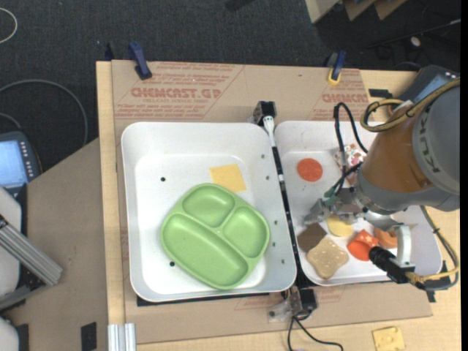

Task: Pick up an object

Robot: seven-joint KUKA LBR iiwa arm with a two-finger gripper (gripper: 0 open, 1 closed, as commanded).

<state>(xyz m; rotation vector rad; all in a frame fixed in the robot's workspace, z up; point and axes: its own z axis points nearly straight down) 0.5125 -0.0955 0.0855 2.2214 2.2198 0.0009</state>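
My gripper [335, 209] hangs low over the middle of the right bin [292, 141], under the grey and orange wrist. Just below it lies a pale yellow piece [340, 227]. Beside that are a dark brown slab [311, 235], a tan bread-shaped piece [327, 257] and an orange-red piece [360, 248]. A red disc [310, 170] rests farther back in the same bin. A small printed packet [351, 154] sits by the arm's upper edge. The arm hides the bin's right part.
The left bin [139, 196] holds a green divided plate [213, 233] and a flat yellow square [227, 176] behind it. A black divider [276, 168] runs between the bins. Cables [344, 123] loop over the right bin's back edge. Blue clamps [139, 59] grip the bench's far edge.
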